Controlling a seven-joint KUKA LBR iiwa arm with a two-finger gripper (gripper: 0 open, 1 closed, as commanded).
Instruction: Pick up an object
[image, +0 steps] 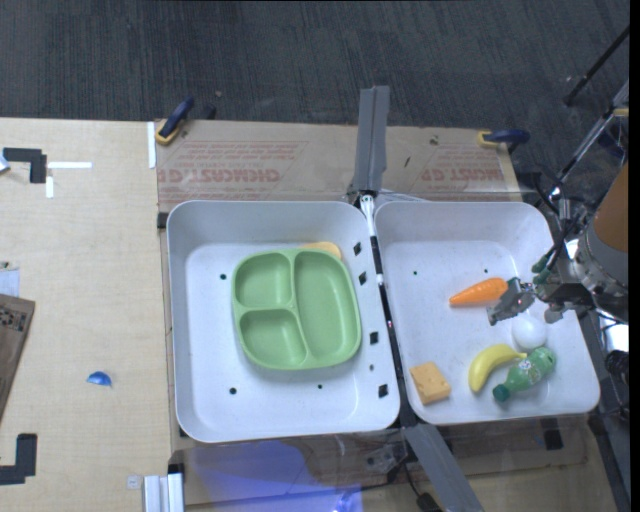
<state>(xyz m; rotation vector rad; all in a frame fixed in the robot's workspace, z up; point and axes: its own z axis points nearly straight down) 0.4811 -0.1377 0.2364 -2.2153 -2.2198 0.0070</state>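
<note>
In the right bin (440, 250) lie an orange carrot (478, 292), a white egg-shaped ball (528, 330), a yellow banana (490, 364), a green bottle (525, 373) and a yellow sponge (430, 382). My gripper (528, 310) hangs over the right side of this bin, just right of the carrot's tip and directly above the white ball. Its two dark fingers (503, 309) stand spread apart on either side of the ball, open, with nothing held between them.
The left bin (200, 330) holds a green divided plate (297, 307) with a yellow thing (324, 246) peeking out behind it. A grey divider post (370, 140) stands between the bins. Cardboard (260, 165) lies behind them. A small blue item (97, 378) rests on the bench.
</note>
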